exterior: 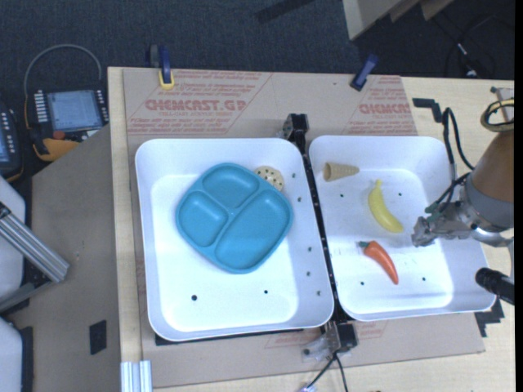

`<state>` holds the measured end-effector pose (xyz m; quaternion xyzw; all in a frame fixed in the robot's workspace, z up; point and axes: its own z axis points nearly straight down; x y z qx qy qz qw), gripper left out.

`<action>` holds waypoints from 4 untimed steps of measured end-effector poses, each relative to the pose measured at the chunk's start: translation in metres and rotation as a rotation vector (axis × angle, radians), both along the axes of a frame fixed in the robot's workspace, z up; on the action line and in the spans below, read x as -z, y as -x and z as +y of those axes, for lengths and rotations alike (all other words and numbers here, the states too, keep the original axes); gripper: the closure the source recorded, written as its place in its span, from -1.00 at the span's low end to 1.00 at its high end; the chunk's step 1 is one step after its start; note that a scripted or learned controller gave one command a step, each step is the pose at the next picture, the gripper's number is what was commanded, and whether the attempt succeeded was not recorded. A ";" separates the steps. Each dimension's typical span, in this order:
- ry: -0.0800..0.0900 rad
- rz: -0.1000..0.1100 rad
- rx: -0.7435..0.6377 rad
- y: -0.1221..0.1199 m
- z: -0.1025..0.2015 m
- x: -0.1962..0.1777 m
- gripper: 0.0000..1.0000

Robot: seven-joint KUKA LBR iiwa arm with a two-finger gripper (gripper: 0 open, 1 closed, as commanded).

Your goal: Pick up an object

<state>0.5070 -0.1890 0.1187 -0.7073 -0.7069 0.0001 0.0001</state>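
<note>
In the right bin (425,296) lie a yellow banana (382,207), a red-orange chili pepper (381,260) and a small tan cone (340,171). My gripper (425,231) hangs low over the right part of that bin, just right of the banana's lower end and up-right of the pepper. Nothing shows between its fingers. The left bin (221,313) holds a blue divided plate (234,216) with a round cookie (269,175) partly tucked under its far edge.
The grey arm with its orange band (497,178) comes in over the right bin's right rim. Cables (448,133) run along the bench at the far right. Clamps (166,65) sit at the bench's back edge. A black bracket (296,126) stands between the bins.
</note>
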 end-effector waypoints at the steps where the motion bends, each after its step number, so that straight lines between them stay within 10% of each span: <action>1: 0.002 -0.005 -0.002 -0.004 0.008 -0.047 1.00; 3: 0.002 -0.004 -0.002 -0.010 0.005 -0.140 1.00; 4: -0.001 0.001 -0.003 -0.012 0.060 -0.138 1.00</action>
